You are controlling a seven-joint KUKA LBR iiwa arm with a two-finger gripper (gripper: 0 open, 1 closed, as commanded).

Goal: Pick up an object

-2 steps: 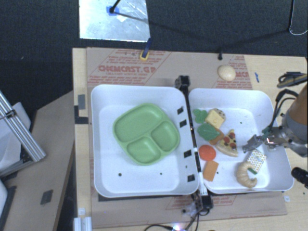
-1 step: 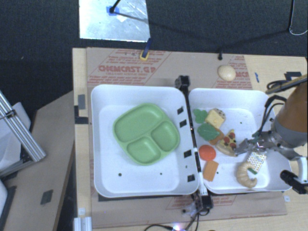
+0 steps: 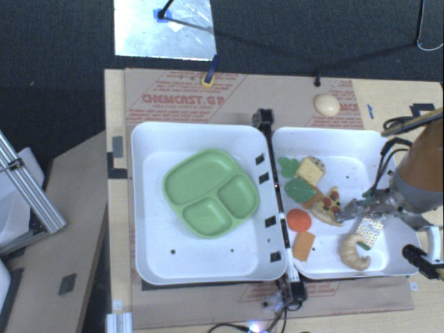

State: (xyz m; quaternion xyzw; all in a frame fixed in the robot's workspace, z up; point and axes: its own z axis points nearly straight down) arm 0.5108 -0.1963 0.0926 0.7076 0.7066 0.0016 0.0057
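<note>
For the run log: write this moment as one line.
gripper: over right bin | near: pizza slice, croissant | held: nothing seen | left bin: green tray

Red lettering reading "CHEMCAST GP" is printed on the brown protective sheet (image 3: 187, 96) covering the bench, well away from the gripper (image 3: 355, 210), beyond the far bin. A second red imprint near the egg-shaped object (image 3: 326, 104) is partly covered and cannot be read.

- Even overhead light whitens the two bins (image 3: 208, 134), left of the gripper (image 3: 354, 210).
- Glare flares on a foil sheet (image 3: 165, 19) far up-left.
- Soft, grainy focus throughout; shadows faint.
</note>
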